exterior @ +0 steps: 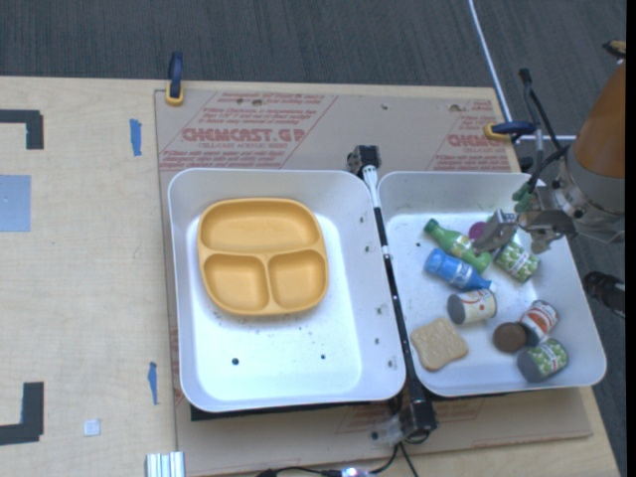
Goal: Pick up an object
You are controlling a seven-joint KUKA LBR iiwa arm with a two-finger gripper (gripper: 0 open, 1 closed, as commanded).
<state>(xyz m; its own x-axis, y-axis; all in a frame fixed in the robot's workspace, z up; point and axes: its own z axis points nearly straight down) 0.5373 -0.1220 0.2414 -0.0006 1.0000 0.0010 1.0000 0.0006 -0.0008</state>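
My gripper hangs over the back right part of the right bin, coming in from the right edge. Just below it lies a small can with a green label. To its left are a green bottle on its side, a purple item and a blue can. Further forward lie a white can, a slice of toast, a brown disc, a red-and-white can and a green can. Nothing is seen held.
The left bin holds a yellow three-part plate. A black divider rail runs between the bins. A cardboard sheet lies under both, with clamps at its back corners.
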